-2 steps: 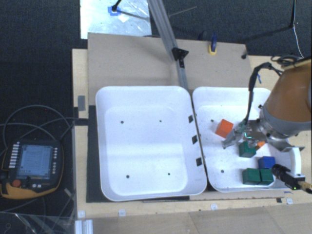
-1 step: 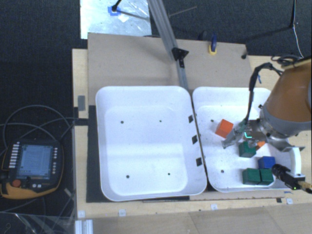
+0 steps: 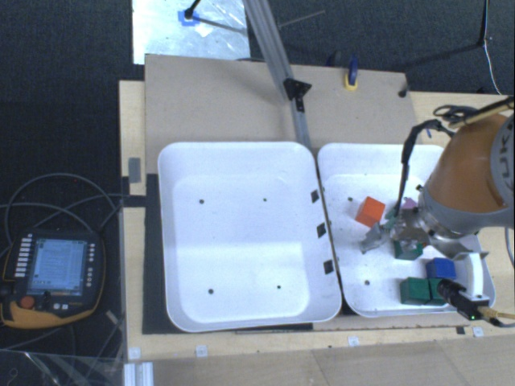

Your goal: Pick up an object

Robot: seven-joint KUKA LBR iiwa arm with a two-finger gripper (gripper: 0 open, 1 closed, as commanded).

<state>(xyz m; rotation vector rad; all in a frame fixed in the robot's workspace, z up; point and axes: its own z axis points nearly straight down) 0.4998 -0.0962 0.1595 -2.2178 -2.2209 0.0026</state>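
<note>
In the right bin (image 3: 350, 175) lie an orange block (image 3: 370, 211), a dark green block (image 3: 419, 290), a blue block (image 3: 441, 268) and a teal-green piece (image 3: 406, 250). A small purple thing (image 3: 409, 204) peeks out by the arm. My gripper (image 3: 386, 236) hangs low over the bin's middle, just below and right of the orange block and left of the teal-green piece. Its grey fingers point left and down toward the bin floor. The orange-banded wrist (image 3: 475, 167) hides the bin's right side.
The left bin (image 3: 185, 167) sits beside the right one, with black clips (image 3: 320, 230) along the shared wall. A slanted metal pole (image 3: 273, 47) rises behind the bins. A teach pendant (image 3: 52, 276) with cables lies on the floor at left.
</note>
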